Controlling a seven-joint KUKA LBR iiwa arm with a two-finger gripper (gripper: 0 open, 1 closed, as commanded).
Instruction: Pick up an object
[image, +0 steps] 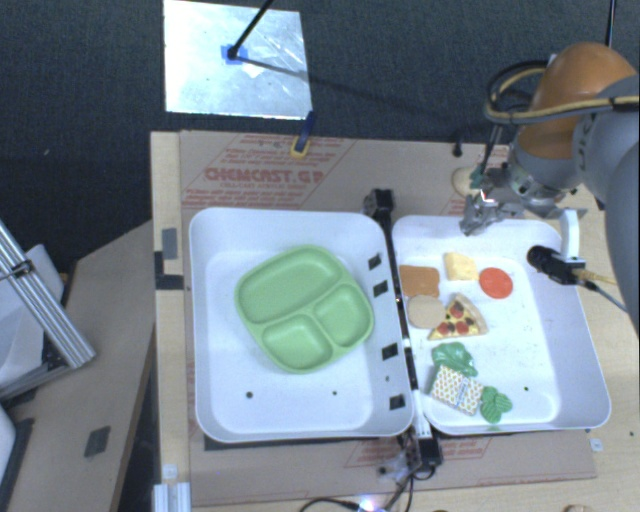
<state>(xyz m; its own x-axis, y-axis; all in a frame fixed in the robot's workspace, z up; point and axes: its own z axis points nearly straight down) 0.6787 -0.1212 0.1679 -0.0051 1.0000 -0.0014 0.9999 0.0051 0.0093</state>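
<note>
On the worktop (250, 165), the right bin (570, 340) is the landmark. The gripper (478, 215) hangs over its far edge; whether its jaws are parted or clenched I cannot tell. Nearest inside lies the cheese wedge (459, 265), with the tomato slice (495, 283) beside it. Best to centre over the cheese wedge before descending, well clear of the wall.

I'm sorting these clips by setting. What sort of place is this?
Probably a robotics lab bench set up for grasping trials: two shallow white bins side by side, toy food such as a plastic pizza slice, and a grey robot arm reaching in.
</note>
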